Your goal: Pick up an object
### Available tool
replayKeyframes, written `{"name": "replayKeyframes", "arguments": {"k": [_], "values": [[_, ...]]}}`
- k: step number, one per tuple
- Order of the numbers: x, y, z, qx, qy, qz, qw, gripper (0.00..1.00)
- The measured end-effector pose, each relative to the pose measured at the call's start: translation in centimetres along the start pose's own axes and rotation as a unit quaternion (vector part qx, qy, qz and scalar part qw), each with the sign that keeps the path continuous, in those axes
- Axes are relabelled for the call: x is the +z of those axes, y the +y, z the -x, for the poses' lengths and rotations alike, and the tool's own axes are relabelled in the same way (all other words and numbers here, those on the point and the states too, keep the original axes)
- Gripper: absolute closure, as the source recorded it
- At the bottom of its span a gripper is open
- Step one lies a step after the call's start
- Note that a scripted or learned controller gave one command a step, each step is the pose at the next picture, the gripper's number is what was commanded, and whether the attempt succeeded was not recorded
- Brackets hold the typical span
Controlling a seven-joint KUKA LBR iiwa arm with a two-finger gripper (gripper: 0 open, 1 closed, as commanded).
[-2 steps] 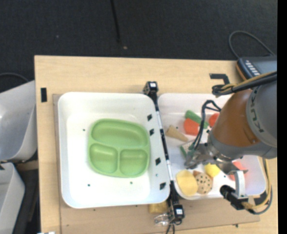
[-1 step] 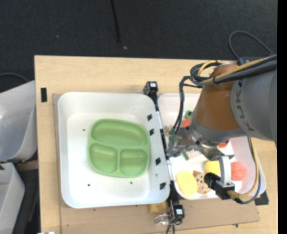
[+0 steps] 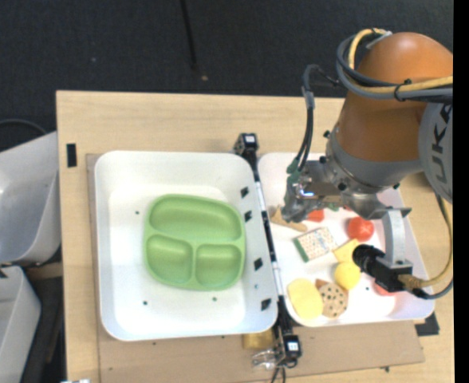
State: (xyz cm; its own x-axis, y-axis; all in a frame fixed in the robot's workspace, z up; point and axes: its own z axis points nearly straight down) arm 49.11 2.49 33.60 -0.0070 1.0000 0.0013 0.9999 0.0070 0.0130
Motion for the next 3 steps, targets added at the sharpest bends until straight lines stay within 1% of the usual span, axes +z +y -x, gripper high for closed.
{"name": "replayKeyframes", "arguments": {"k": [1,2,3], "values": [[-0.4,0.0,0.3,-0.002,-0.002,-0.006,1.0000,1.00],[-4.9,0.0,-7.7,0.000,0.000,-0.004,1.0000,1.00],[2.5,0.5,2.5,0.008,-0.002,-0.009,0.9999,1.00]]}}
